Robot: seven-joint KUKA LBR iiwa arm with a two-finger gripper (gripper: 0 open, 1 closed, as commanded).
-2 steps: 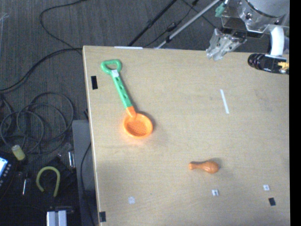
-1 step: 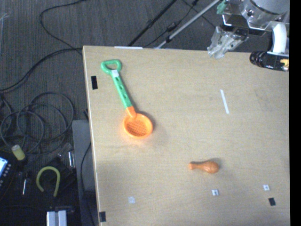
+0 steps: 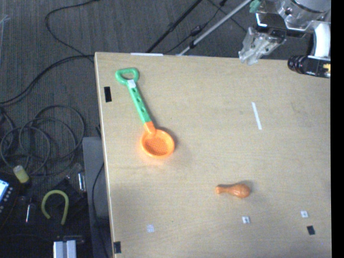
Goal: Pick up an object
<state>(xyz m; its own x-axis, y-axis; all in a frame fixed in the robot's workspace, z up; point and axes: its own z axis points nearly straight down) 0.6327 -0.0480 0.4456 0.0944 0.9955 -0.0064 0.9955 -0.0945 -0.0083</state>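
A toy sieve spoon (image 3: 146,120) with a green handle and a round orange head lies on the left part of the pale wooden board (image 3: 215,144). A small orange drumstick-shaped toy (image 3: 234,190) lies nearer the front, right of centre. My gripper (image 3: 251,51) hangs over the board's far edge at the upper right, well away from both toys. Nothing shows in it.
A thin white strip (image 3: 257,115) lies on the board right of centre, and small markers (image 3: 245,219) dot the front. Cables (image 3: 43,138) and a green U-shaped piece (image 3: 55,203) lie on the dark floor to the left. A black fitting (image 3: 309,65) sits at the right edge.
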